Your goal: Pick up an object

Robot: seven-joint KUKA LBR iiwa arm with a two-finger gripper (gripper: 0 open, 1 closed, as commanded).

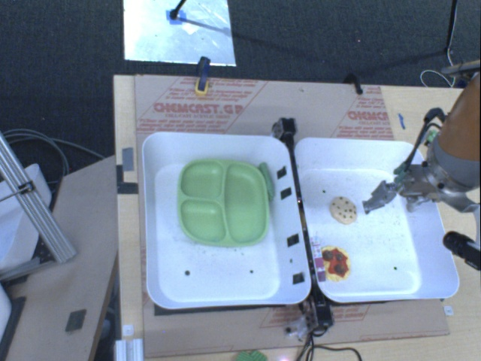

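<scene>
**Camera view: cookie sits loose, gripper just beside it**

We see the cookie (344, 210) lying flat in the right bin (428, 277), near the middle divider. Our gripper (373, 203) hovers just right of it, jaws closed on nothing as far as we can tell. A pizza slice (335, 262) lies nearer the front wall, well apart, so there's room all round the cookie. The green plate (225, 203) takes up most of the left bin (165, 277).
</scene>
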